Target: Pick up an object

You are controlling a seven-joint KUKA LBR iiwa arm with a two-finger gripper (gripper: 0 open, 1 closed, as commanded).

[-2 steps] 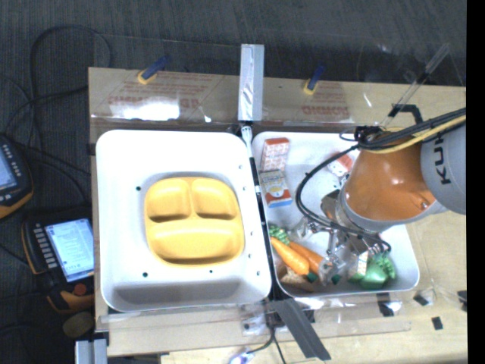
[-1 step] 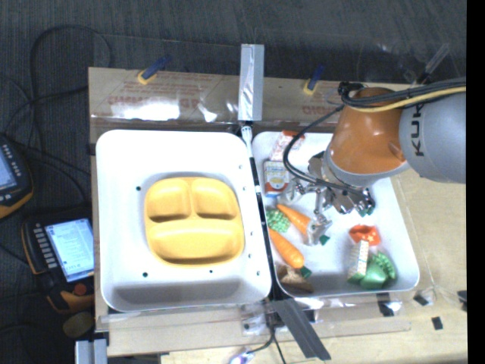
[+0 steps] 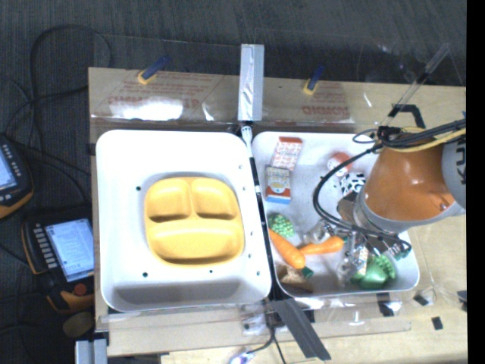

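My gripper (image 3: 352, 258) reaches down into the right bin (image 3: 409, 279), near its front right corner. The orange-banded wrist (image 3: 405, 184) hides much of what lies under it. Just right of the gripper lies a green leafy toy (image 3: 373, 273), and an orange carrot (image 3: 324, 245) lies to the gripper's left, close against it. A second carrot (image 3: 286, 250) lies further left, with a small green pod (image 3: 282, 224) behind it. At the bin's back left is a slim carton (image 3: 279, 171). A black-and-white spotted toy (image 3: 352, 182) and a red piece (image 3: 339, 160) show beside the wrist.
The left bin (image 3: 121, 173) holds a yellow divided plate (image 3: 195, 218). A raised divider (image 3: 258, 203) separates the two bins. Black cables (image 3: 333, 180) loop from the wrist over the right bin. Handheld devices (image 3: 61, 252) lie on the floor at the left.
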